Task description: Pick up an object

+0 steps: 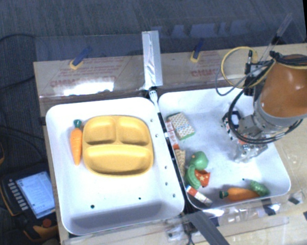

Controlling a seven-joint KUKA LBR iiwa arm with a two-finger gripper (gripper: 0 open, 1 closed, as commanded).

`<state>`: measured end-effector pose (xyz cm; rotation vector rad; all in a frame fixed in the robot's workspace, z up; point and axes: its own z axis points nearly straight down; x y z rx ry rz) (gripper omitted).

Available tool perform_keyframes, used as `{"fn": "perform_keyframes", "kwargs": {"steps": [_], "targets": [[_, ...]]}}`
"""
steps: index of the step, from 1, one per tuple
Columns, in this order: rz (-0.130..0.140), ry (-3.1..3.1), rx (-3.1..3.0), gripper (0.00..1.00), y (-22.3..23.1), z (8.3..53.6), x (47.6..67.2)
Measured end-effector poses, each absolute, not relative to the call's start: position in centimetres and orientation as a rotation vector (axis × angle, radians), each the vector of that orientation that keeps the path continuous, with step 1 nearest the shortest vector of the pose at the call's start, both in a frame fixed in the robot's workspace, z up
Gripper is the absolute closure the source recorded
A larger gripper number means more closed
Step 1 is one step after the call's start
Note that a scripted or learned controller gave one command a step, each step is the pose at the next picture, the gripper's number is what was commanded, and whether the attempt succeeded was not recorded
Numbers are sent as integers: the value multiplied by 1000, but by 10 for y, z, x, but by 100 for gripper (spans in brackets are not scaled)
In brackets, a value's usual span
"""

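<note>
Gripper (248,151) sits at 3 o'clock in the right bin (281,187); finger opening cannot be determined, being blurred beneath the wrist.

Pale bench (306,145) seen from above, two shallow white bins side by side on it, left bin (65,174) and right bin (211,98) touching along inner rims, small dark bits (306,215) on the bench's near right corner, possibly clips or scraps

carrot (241,192) | orange, green-topped | lying flat | right bin, front edge
</note>
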<state>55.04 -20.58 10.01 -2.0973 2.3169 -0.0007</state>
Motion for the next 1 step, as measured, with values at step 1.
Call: {"fn": "perform_keyframes", "kwargs": {"steps": [1], "targets": [[-25,2387,-2023,100,-208,93,491]]}}
